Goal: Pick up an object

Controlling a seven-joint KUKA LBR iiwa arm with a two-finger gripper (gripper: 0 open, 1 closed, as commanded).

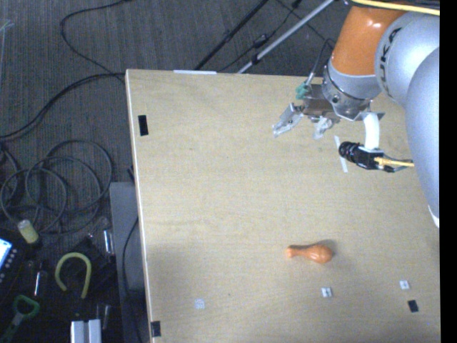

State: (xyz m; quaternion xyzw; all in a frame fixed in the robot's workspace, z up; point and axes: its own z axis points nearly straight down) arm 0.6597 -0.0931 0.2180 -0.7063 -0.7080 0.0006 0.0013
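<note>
Hovering over the far right part of the bench, our gripper (303, 125) hangs from the grey arm (421, 84), just below the orange band (360, 38) at the wrist. We see its two pale fingers (285, 126) spread apart with nothing between them, so the hand is open and holds no object. The fingers point down and toward the left of the view, above bare tan surface.

Well apart from the gripper, nearer the camera and a little to its right side as we look down, lies the one thing we could pick: a small orange object (311, 252). It looks like a little gourd or pear, with a rounded bulb at one end and a narrow neck tapering toward the left. It lies flat on its side, smooth and evenly orange, casting a slight shadow beneath. Nothing touches it.

Close beside the gripper, on its right, we see a black fitting (357, 154) with a yellow cable running off toward the arm. Beyond the orange object, nearer still to the camera, a few small markers (327, 291) sit on the bench (214, 191).
</note>
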